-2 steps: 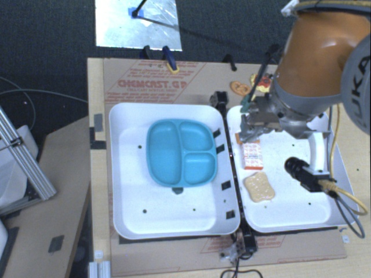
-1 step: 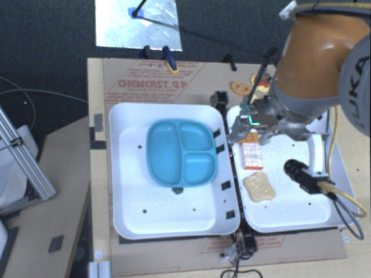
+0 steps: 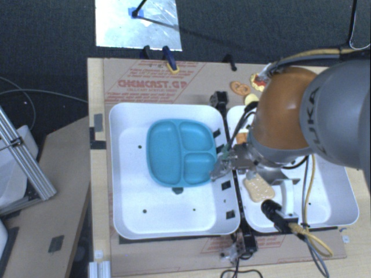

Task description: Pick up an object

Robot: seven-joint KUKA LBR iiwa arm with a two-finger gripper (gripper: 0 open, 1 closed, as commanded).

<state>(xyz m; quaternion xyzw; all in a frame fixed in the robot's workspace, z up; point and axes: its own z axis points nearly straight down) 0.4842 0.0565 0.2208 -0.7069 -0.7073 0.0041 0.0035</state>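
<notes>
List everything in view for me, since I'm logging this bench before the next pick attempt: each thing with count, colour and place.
bins: two, white, side by side on the bench
plate: one, blue, three compartments, in the left bin, toward its right side
tan piece: one, beige, in the right bin, under the arm
small items: a few, orange and tan, behind the right bin; kind unclear
board: one, brown with red lettering, under the bins
sheet: one, silvery, behind the bench
arm: one, grey with orange band, over the right bin
gripper: one, at the plate's right edge
</notes>
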